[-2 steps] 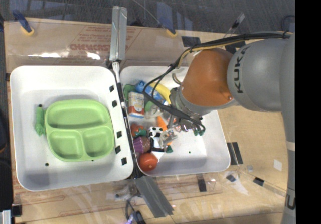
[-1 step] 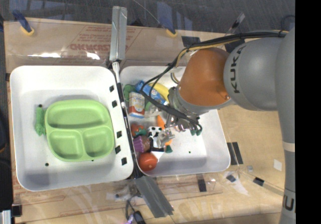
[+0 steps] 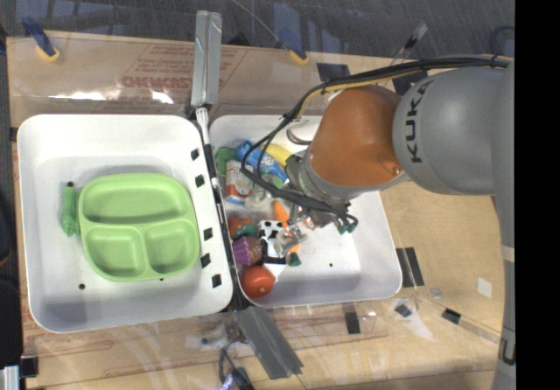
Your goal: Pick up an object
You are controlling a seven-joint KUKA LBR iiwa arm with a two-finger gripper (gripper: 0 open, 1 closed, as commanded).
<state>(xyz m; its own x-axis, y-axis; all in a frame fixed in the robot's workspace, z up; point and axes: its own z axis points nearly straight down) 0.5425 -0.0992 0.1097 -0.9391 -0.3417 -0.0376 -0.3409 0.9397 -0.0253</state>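
Observation:
The right bin (image 3: 372,270) holds a heap of small toys along its left side: a red tomato-like ball (image 3: 257,282), a purple piece (image 3: 248,249), an orange piece (image 3: 278,211), a black-and-white cube (image 3: 274,229), and blue, green and yellow items (image 3: 262,159) farther back. My gripper (image 3: 293,226) reaches down into this heap from under the orange wrist band (image 3: 354,139), right over the cube and orange pieces. The arm hides its fingers.
The left bin (image 3: 44,292) carries a green divided tray (image 3: 138,224) with a green item (image 3: 68,209) at its left edge. A grey divider bar (image 3: 206,65) stands between the bins at the back. The arm's cables (image 3: 385,73) loop over the right bin.

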